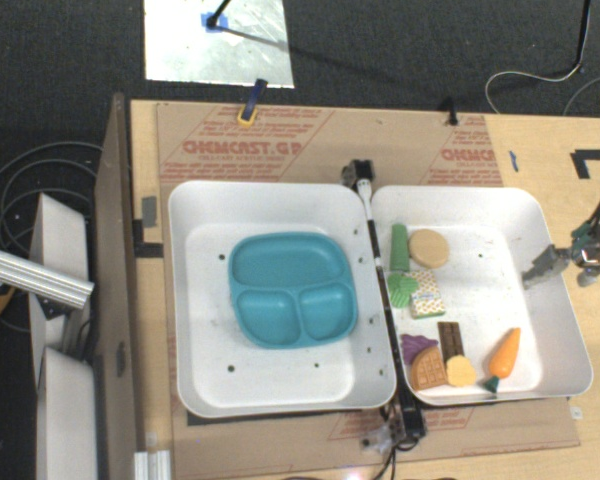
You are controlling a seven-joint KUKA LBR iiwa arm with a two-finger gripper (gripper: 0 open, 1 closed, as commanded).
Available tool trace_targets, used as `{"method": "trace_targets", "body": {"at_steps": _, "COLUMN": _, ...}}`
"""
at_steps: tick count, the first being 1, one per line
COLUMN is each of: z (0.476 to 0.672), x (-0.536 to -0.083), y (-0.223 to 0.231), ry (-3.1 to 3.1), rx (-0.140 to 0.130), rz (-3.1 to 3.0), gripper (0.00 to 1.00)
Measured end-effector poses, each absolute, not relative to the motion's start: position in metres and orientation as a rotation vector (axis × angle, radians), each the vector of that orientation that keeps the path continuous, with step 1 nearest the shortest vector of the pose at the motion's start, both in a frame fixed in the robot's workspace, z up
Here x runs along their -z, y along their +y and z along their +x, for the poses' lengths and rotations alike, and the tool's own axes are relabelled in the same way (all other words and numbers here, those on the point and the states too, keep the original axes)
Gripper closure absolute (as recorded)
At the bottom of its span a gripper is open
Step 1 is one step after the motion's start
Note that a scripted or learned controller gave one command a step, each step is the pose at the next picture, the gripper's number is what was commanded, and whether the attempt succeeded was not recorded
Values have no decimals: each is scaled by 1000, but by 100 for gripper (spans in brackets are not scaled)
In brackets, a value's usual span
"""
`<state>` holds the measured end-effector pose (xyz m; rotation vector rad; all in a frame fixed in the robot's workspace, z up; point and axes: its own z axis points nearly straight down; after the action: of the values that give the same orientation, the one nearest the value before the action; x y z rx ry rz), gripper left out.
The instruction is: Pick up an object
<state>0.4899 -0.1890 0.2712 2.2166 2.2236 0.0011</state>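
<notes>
Red "CHEMCAST GP" print, repeated, on cardboard sheet (pixel 310 133) under bins; smaller lines unreadable.

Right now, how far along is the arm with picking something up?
Nothing looks picked yet. The toy food, including the carrot and the round biscuit, lies in the right bin; the blue tray sits in the left bin. The gripper is at the right bin's right rim, apart from the items. Reaching, grasping and lifting remain.

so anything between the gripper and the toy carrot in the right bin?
Nothing visible. The gripper sits at the right bin's right edge; the toy carrot lies below it near the bin's front right corner, with bare bin floor between. The other toys sit further left.
</notes>
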Motion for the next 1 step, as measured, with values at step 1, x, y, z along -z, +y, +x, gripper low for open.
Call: {"method": "trace_targets", "body": {"at_steps": 1, "z": 558, "x": -176, "y": -141, "ry": 2235, "rx": -2, "rz": 2211, "gripper": 0}}
